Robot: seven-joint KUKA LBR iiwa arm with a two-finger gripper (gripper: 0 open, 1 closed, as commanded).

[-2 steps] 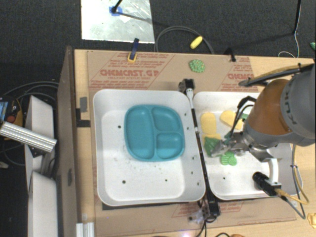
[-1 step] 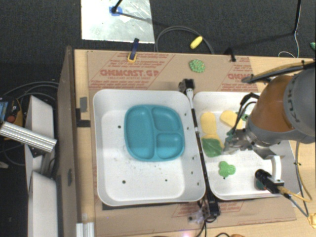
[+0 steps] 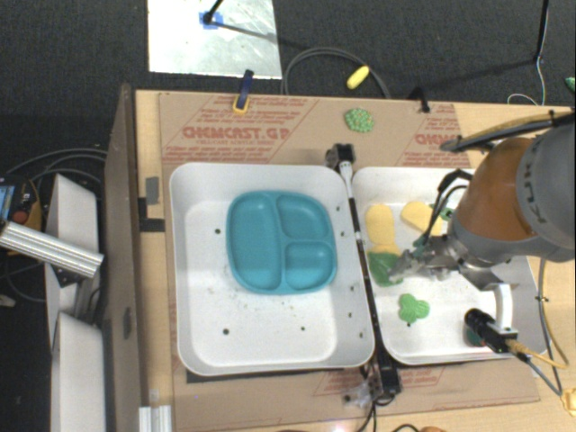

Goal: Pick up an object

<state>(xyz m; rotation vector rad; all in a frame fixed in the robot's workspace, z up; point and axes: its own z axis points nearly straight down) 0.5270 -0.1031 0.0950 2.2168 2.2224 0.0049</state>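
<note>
The gripper [image 3: 407,261] sits low in the right bin [image 3: 513,345], beside a dark green object [image 3: 384,268]. Finger state cannot be told; the wrist hides them

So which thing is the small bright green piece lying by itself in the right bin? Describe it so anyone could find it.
Start at the right white bin, where the gripper reaches in. Near its front edge lies the small green piece, apart from the rest. Unlike the darker green item and the two yellow pieces farther back, it is bright, lobed and touches nothing.

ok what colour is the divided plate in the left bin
Teal blue divided plastic plate, clearest in the camera view.
</note>
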